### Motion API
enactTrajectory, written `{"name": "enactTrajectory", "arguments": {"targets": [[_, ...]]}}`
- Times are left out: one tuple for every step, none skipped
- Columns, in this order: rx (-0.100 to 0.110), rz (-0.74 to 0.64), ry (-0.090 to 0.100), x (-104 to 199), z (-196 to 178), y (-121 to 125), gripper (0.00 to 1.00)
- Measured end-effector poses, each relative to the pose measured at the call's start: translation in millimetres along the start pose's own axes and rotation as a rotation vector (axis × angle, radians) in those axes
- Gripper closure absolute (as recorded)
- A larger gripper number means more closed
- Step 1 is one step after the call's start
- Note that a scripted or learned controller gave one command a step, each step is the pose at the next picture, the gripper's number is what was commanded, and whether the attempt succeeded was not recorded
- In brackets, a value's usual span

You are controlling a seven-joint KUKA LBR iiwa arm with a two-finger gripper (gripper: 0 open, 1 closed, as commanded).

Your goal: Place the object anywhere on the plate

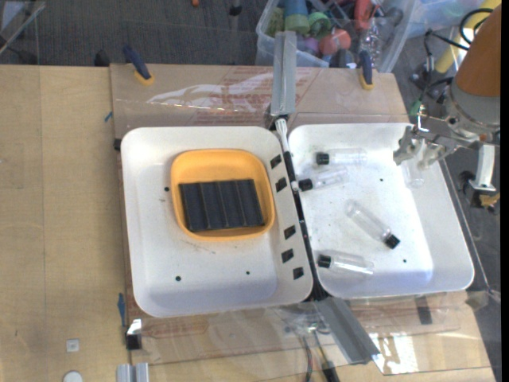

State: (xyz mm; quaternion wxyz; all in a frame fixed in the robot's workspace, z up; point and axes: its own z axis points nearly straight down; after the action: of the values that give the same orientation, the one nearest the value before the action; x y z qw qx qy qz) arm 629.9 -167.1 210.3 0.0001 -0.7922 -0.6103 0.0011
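An orange plate (181, 173) rests in the left bin (147, 261), and a black ribbed rectangular block (221, 205) lies flat on it. Several clear plastic tubes with black caps lie in the right bin (445, 269): one near the back left (338, 158), one by the divider (322, 180), one in the middle (367, 221) and one near the front (347, 264). My gripper (418, 151) hovers over the right bin's back right corner, far from the plate. A faint clear shape (414, 173) shows just below it; I cannot tell whether it is held.
A raised divider with black tabs (288, 213) separates the two bins. A clear tub of colourful toys (342, 14) stands behind the bench. Cables and a white fitting (483, 177) hang by the right bin's outer edge.
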Motion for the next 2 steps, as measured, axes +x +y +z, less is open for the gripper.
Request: {"name": "enactTrajectory", "arguments": {"targets": [[0.0,0.0,0.0,0,0,0,0.0],[-0.002,0.058,0.0,-11,30,42,0.0]]}}
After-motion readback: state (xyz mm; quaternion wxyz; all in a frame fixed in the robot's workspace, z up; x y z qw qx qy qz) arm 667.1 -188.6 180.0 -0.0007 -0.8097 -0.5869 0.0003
